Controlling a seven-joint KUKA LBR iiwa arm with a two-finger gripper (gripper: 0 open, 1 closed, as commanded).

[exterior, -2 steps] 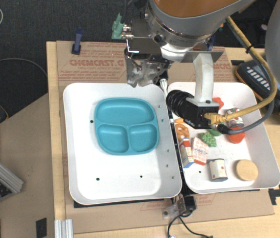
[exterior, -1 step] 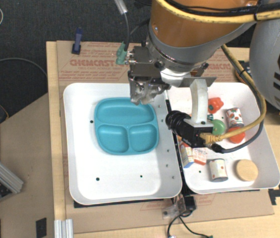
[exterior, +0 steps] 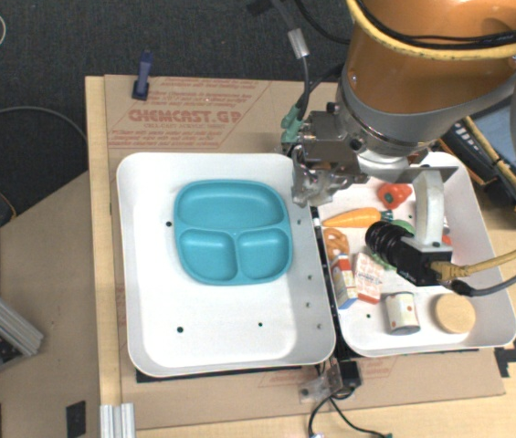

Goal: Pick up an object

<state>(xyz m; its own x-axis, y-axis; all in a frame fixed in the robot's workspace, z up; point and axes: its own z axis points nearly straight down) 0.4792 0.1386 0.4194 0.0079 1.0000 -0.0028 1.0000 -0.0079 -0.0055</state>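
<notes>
My gripper (exterior: 310,186) hangs low over the far left corner of the right bin (exterior: 498,292), close to the wall shared with the left bin (exterior: 139,272). Just to its right lies an orange carrot (exterior: 353,216), with a small red piece (exterior: 393,193) beyond it. Below the carrot are an orange ring-shaped item (exterior: 334,241), a narrow tube (exterior: 342,278) and a red-and-white packet (exterior: 370,276). A small can (exterior: 402,313) and a round wooden disc (exterior: 453,315) sit near the front. The arm hides the back of the right bin.
A teal divided plate (exterior: 232,231) lies in the left bin, towards its far side. A blue clip (exterior: 142,76) rests on the cardboard sheet (exterior: 194,108) behind the bins. Cables trail around the bench.
</notes>
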